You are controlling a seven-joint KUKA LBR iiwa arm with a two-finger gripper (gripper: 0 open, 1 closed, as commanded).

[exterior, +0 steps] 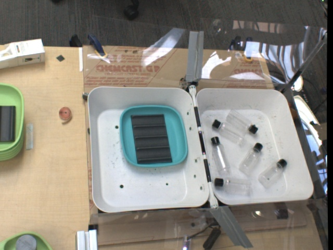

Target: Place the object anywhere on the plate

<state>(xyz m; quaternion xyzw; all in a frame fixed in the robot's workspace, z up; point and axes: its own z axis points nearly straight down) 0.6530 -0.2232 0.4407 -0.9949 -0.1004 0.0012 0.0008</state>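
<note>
Over the bench, whether the claw is released or clenched cannot be told. Inside the right bin lie six clear vials with black caps, scattered on their sides, some close together, all apart from the plate. Across the shared middle rim, the left bin carries a teal plate toward its far edge, with a dark ribbed block lying on its centre. Near the bench's left edge sit stacked green dishes and a small reddish disc.
</note>
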